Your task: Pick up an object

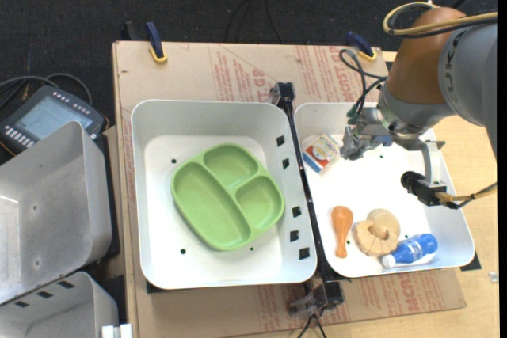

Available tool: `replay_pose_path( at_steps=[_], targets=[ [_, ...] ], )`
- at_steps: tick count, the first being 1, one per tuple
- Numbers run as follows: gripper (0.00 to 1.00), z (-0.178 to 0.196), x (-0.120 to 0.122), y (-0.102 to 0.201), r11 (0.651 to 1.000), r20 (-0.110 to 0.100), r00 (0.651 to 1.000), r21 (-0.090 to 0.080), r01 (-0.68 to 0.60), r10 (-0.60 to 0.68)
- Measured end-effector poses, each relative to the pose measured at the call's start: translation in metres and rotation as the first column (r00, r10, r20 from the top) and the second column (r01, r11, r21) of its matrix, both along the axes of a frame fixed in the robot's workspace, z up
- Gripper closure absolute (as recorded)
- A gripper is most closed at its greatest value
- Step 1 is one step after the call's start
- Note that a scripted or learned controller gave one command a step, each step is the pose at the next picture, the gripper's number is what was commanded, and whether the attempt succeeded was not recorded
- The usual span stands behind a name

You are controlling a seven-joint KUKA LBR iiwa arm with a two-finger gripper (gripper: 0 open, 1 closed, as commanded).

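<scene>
My gripper (pixel 353 146) hangs low over the back of the right bin (pixel 444 206), just right of a small white packet with red and blue print (pixel 321 151). Nothing shows between its fingers. Near the front of that bin lie an orange spoon-like toy (pixel 341 228), a tan ring-shaped pastry (pixel 377 230) and a small blue bottle with a white cap (pixel 412 250). A green divided plate (pixel 228 195) rests in the left bin (pixel 150 170).
A black divider bar (pixel 299 182) runs between the two bins. Cables and a black fitting (pixel 421 187) trail from the arm over the right bin's right side. Grey equipment (pixel 47 186) stands left of the bench.
</scene>
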State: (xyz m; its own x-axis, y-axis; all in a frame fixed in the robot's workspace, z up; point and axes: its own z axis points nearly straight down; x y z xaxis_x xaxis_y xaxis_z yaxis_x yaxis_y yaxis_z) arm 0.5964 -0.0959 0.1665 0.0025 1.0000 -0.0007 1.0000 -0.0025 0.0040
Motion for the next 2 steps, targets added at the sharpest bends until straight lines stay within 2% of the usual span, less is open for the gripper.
replay_pose_path(
  at_steps=[2],
  targets=[
    [1.0,0.09,0.007,0.011,1.0,-0.001,1.0,0.0,-0.006,0.006]
  ],
)
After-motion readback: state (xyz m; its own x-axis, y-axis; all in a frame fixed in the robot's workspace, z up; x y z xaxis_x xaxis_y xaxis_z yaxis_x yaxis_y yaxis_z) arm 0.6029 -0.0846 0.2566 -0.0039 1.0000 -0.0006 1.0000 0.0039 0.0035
